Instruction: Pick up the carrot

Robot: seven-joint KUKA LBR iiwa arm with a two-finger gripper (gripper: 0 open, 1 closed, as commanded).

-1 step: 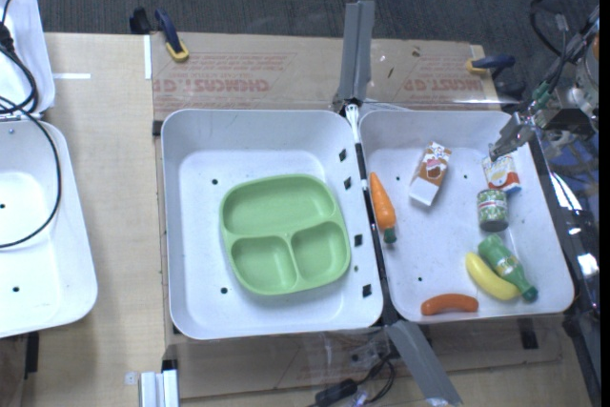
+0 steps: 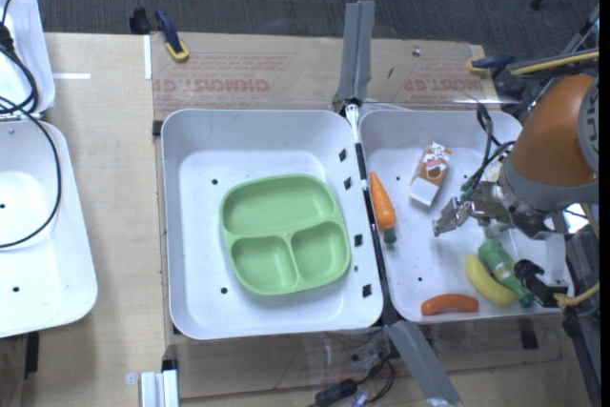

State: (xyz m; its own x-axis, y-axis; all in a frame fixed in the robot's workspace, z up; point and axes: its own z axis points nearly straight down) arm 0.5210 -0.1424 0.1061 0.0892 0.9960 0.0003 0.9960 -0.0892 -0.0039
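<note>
The carrot (image 2: 382,202) is orange with a small green end. It lies lengthwise against the left wall of the right bin (image 2: 419,124). My gripper (image 2: 454,215) hovers over the middle of that bin, to the right of the carrot and clearly apart from it. Its fingers (image 2: 443,225) point left toward the carrot; they stand open and hold nothing. The orange-banded wrist (image 2: 558,143) comes in from the right.
A small white carton (image 2: 431,174) lies just above and left of the gripper. A banana (image 2: 489,281), a green bottle (image 2: 503,264) and a red sausage-shaped item (image 2: 450,304) lie at the bin's front right. A green divided plate (image 2: 284,234) sits in the left bin (image 2: 191,205).
</note>
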